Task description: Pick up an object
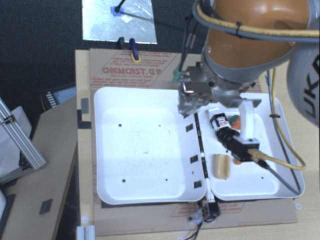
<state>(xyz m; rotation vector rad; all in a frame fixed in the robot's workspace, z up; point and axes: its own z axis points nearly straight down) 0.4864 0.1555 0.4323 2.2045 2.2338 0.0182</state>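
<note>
Arm (pixel 252 29) is reaching in over the right bin (pixel 282 181). Gripper (pixel 191 99) is hanging at the far end of the seam (pixel 200 151) where the two bins meet, by the far right corner of the left bin (pixel 140 139). Whether it is released or clenched cannot be told from this angle, so a grasp is not confirmed.

Candidates: a tan rounded object (pixel 222 166) is lying in the right bin toward the near edge, just beside the seam. A small orange piece (pixel 236 123) is lying farther back, partly hidden by wrist hardware.

Risks, as judged:
- The gripper is sitting well apart from the tan object and over the bin walls. A descent here is likely to be striking raised rim and closing on nothing.
- The tan object is crowding the wall, so one side of the gripper could be landing on the rim or shoving it along.
- Its rounded form may be slipping out under squeeze.
</note>
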